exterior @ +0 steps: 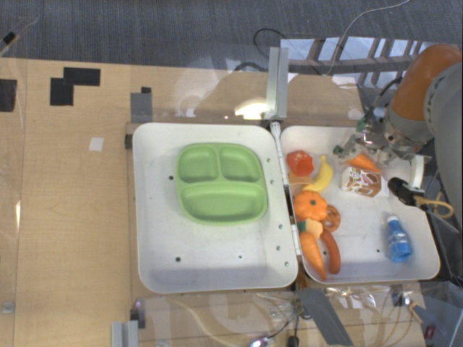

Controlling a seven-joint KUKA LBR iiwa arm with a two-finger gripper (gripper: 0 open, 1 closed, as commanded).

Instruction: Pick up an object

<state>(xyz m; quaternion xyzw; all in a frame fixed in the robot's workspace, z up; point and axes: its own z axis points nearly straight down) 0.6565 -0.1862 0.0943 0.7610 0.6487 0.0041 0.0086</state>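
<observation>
The right bin (427, 262) holds several toy foods. A red piece (299, 163) and a yellow banana (323, 174) lie at the back left, with an orange pumpkin (313, 206) in front of them. A carrot (312, 251) and a brown sausage (331, 250) lie at the front left. A brown and white packet (361, 182) and an orange wedge (362, 162) sit at the back, and a blue bottle (397, 239) lies at the right. My gripper (367, 140) hangs over the bin's back right part, just above the orange wedge. Nothing is visibly held.
The left bin (155, 259) carries a green divided plate (221, 182) in its middle. A metal post (277, 85) stands behind the wall between the bins. The grey and orange arm (434, 92) covers the back right corner. Cables run along the front edge.
</observation>
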